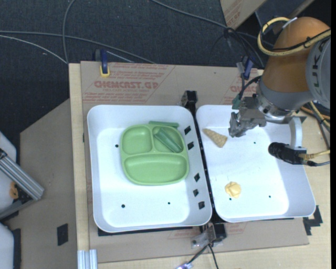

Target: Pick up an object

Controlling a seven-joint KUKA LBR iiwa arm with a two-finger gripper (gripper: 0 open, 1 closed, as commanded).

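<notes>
Right white bin [294, 207]: tan wedge [216, 137], tip toward upper left.

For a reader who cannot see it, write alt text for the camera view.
A grey and orange robot arm reaches in from the right, its gripper low over the right white bin, beside a tan wedge-shaped piece. A small yellow object lies nearer the front. The left white bin holds a green divided plate.

The arm [294, 58] is cut off by the picture's edge at three o'clock, so its upper links go unseen. The gripper [237, 128] is too dark and small to tell how its fingers stand. A cardboard box [239, 10] at one o'clock is cropped by the top edge.
</notes>
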